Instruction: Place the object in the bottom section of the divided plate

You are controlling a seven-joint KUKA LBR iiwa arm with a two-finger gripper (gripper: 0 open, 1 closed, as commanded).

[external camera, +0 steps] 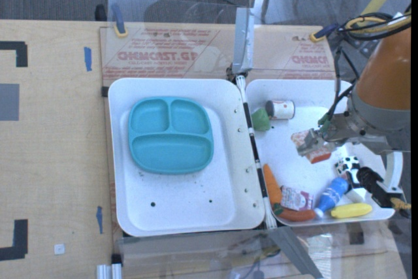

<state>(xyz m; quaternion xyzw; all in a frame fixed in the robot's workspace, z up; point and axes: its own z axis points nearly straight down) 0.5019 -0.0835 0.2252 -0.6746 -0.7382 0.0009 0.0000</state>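
you can see the blue divided plate [171, 135] sitting in the left bin [124, 206], with its big bottom section on the near side and nothing in it. the gripper [318, 140] is down in the right bin [287, 173], right at a small crinkly red and white packet [308, 146], and you cannot tell from here if it is grasping the packet or not. around it in that bin you see a green ball [260, 119] and a white can [281, 109] on the far side, and a carrot [272, 183], a blue bottle [331, 195] and a yellow banana [351, 210] on the near side.
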